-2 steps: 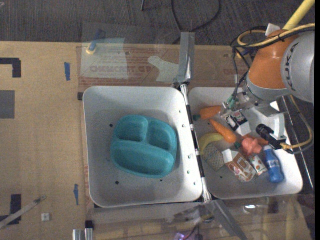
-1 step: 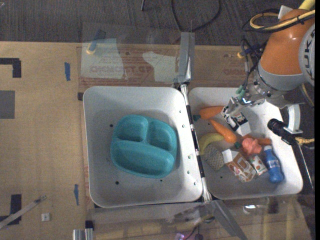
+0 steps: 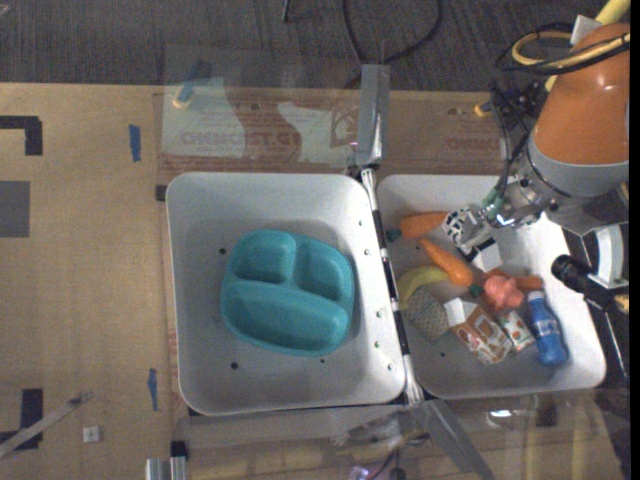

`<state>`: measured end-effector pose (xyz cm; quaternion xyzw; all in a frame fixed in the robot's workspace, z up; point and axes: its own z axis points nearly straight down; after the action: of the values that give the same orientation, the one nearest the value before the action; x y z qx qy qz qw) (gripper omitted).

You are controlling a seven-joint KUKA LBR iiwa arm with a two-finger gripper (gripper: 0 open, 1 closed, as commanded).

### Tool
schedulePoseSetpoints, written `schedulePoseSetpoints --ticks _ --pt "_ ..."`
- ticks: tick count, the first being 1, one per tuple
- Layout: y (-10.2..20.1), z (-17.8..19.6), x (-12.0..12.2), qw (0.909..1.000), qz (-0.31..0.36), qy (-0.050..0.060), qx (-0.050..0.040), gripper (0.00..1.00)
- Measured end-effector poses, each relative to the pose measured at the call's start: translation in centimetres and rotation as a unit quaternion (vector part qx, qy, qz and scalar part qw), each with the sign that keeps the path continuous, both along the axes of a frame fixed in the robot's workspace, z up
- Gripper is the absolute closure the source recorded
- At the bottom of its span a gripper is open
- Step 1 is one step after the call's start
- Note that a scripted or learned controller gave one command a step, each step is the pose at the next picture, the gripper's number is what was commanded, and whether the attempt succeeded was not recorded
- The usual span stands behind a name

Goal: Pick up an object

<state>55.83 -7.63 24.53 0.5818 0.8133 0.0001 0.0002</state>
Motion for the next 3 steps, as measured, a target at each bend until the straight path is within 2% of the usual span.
schedulePoseSetpoints --ticks 1,2,3 --pt "0.0 0.0 0.0 1.0000 0.000 0.000 0.0000 0.00" --pt "-4.0 -12.2 2.7 0.9993 0.037 0.001 0.0002 0.00" --pt "-4.2 -11.0 2.8 0.9994 0.036 -0.003 -0.0006 1.00"
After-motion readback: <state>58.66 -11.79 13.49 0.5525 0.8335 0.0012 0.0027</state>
